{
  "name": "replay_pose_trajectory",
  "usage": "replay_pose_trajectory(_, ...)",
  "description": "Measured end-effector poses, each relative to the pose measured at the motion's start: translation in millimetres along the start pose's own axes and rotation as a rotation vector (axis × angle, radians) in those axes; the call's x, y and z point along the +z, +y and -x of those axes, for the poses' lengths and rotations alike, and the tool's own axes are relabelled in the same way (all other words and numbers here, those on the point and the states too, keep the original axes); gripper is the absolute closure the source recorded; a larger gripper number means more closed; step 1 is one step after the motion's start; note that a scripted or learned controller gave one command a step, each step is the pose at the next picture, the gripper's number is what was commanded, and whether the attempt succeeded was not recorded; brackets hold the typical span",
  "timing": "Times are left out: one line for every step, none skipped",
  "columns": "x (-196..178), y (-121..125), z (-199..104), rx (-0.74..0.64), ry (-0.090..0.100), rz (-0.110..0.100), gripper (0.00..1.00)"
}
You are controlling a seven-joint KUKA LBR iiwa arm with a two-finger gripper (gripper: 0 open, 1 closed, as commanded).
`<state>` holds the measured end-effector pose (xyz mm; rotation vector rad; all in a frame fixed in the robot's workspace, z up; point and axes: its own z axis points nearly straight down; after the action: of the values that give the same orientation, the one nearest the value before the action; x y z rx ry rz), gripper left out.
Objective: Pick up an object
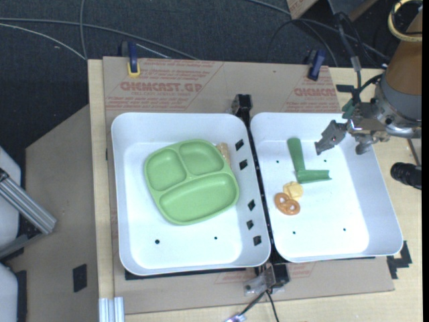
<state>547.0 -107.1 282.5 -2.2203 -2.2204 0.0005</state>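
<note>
While the end effector (pixel 342 138) hangs with fingers spread and nothing between them over the right bin (pixel 375 206), at its 1 o'clock, nothing is yet picked. Green bracket (pixel 303 164), yellow piece (pixel 293 190) and pretzel (pixel 287 204) lie near centre; reach, grip and lift remain.

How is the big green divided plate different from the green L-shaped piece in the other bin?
The green divided plate is broad, rounded and pale green, with three compartments; the green L-shaped piece is thin, angular and darker green. The plate lies in the left bin, the L-piece in the right bin beside a pretzel. Both lie flat, untouched.
</note>
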Motion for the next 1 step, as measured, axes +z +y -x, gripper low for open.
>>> replay_pose_trajectory(48.1, 9.2, -2.0, 0.000, 0.001, -0.004, 0.00)
